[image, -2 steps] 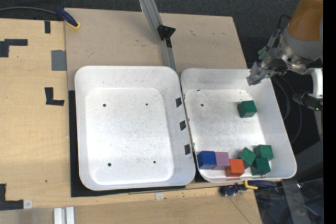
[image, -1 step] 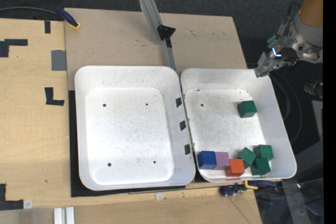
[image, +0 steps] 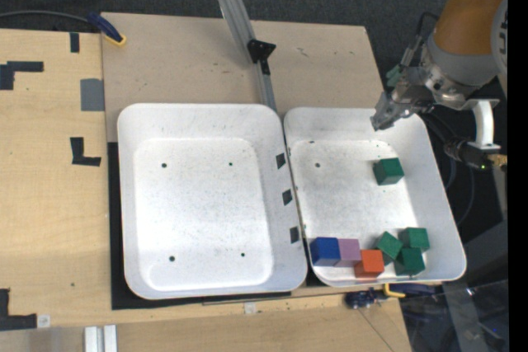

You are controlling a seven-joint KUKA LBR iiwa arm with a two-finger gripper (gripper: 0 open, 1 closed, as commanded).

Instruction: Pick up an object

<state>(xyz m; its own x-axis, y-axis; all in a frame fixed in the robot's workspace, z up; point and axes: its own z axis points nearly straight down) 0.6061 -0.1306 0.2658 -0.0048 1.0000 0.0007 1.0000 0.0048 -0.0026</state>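
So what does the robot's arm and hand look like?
The arm is fat and round, with a bright orange band and grey metal below it. Its hand is small, dark grey and pointy, with thin dark cables beside the wrist.

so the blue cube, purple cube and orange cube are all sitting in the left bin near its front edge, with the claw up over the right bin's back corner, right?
Not quite: the blue cube, purple cube and orange cube sit in the right bin, near its front edge, not the left bin. The camera view shows this. The claw is over the right bin's back corner, as you said.
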